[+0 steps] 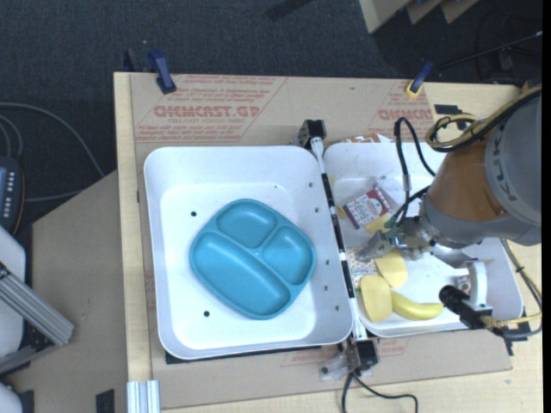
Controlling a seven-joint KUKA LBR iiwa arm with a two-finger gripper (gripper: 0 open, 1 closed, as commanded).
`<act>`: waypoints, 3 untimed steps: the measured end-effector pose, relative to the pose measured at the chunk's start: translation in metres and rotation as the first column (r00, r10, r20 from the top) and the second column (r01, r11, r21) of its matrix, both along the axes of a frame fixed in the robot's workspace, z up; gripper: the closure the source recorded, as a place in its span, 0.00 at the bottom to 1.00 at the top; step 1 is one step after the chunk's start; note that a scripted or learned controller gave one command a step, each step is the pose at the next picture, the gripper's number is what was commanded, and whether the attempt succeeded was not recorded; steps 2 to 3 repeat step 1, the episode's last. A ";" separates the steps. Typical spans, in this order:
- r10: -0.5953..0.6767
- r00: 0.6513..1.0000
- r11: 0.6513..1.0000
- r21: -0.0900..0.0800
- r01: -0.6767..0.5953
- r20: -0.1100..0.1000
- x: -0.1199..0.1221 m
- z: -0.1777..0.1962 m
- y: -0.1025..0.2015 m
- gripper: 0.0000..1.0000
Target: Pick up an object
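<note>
The right bin (508, 295) holds a red and white packet (365, 206), a yellow banana (417, 308) and two pale yellow pieces (374, 297) (393, 269). My gripper (381, 239) hangs low in this bin, just below the packet and just above the upper pale yellow piece. The grey arm with its orange band (465, 188) covers the right part of the bin. I see nothing lifted off the bin floor.
In the left bin (164, 175) lies a blue divided plate (251, 257). A brownish item (365, 140) peeks out at the far edge of the right bin. Black cables (409, 157) loop above the arm. A ridge (331, 222) separates the two bins.
</note>
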State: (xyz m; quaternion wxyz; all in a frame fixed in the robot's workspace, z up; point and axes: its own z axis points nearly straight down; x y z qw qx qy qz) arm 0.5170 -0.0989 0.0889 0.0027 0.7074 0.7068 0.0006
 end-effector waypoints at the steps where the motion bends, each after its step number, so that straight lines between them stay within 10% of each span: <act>1: 0.000 1.000 1.000 -0.004 0.000 0.006 0.001 0.010 -0.001 1.00; 3: 0.000 1.000 1.000 -0.004 0.000 0.006 0.001 0.010 -0.001 1.00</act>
